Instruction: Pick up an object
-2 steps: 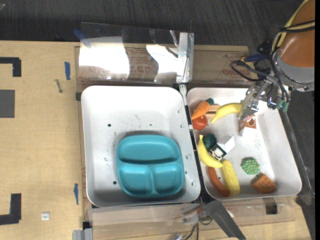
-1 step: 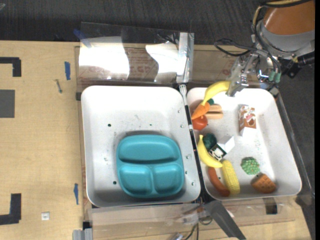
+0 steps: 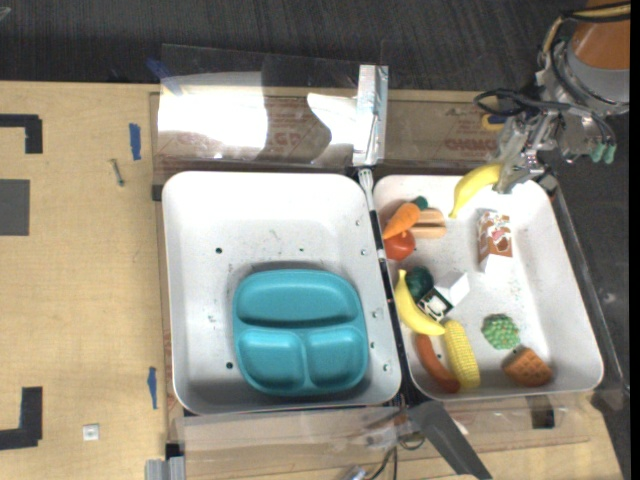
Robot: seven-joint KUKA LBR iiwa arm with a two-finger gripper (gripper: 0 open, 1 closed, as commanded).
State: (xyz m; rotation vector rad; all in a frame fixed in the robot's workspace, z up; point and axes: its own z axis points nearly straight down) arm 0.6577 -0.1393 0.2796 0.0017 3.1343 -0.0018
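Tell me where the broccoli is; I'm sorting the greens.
The broccoli lies in the right bin, toward its near right corner, just above an orange wedge and right of the corn.

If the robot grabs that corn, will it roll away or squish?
The corn is long and round, so a push would probably roll it sideways. It looks like hard toy plastic, so likely stiff and light, not squishy. Its smooth curved sides might slip between fingers, and the sausage crowding beside it makes gripping trickier.

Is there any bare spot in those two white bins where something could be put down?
Yes: the left bin is bare between its far wall and the blue tray. The right bin is crowded along its left side and near edge; a small patch lies between the packet and the broccoli.
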